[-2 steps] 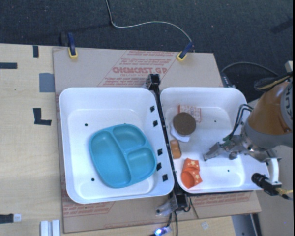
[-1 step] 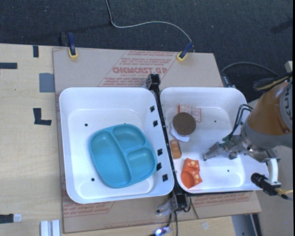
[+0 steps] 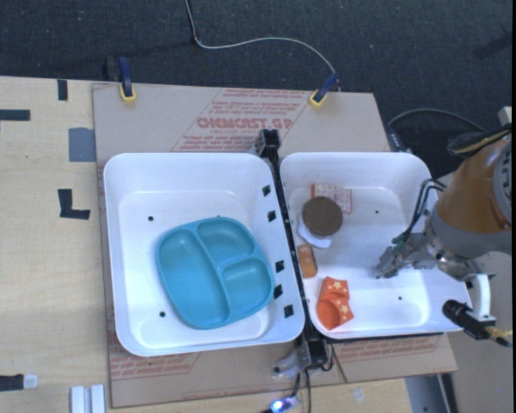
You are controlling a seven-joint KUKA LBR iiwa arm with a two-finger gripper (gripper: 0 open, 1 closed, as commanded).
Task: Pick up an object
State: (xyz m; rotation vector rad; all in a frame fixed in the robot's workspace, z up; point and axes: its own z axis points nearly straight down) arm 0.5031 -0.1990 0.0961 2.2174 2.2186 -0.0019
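Jaws state: we cannot tell; low in right bin [image 3: 413,166]. Orange cup [image 3: 333,303] lies at their nine o'clock, apart. Risk: descent closes on bare floor, missing it.

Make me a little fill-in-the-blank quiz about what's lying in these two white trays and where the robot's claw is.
1. The blue divided plate lies in the ____ bin.
2. The orange cup lies on its side in the ____ bin.
3. The gripper hangs over the right bin, to the ____ of the orange cup.
4. The round brown thing near the divider is ____ in colour.

Missing words: left; right; right; brown
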